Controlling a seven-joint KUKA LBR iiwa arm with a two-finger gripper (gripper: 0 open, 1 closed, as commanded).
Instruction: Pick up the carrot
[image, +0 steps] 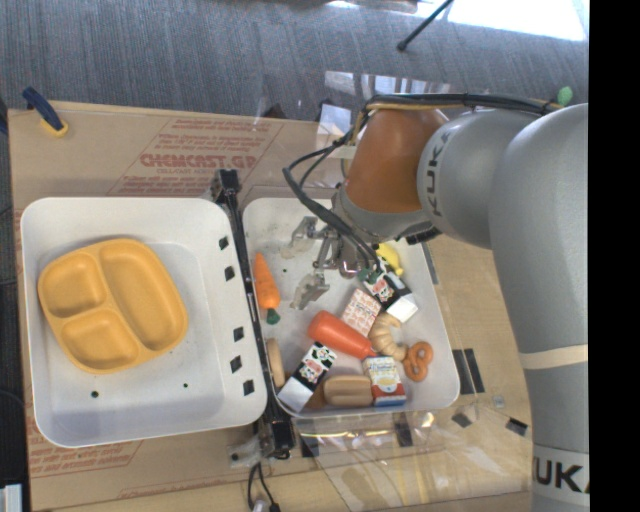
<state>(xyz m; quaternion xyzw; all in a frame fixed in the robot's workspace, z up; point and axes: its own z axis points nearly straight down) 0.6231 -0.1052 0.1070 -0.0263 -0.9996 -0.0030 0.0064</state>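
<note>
The carrot (265, 284), orange with a small green tip, lies in the right bin (276, 216) close along its left wall, pointing toward the front. My gripper (306, 263) hangs just to the right of the carrot, above the bare bin floor. Its two metal fingers (311, 291) stand apart, open, with nothing between them. The carrot is not touched.
Toy food crowds the right bin's front half: an orange-red sausage (340, 335), a milk carton (309, 370), a bun (347, 390), a pretzel (419, 360) and small boxes (385, 381). The left bin (60, 420) holds a yellow divided plate (110, 300).
</note>
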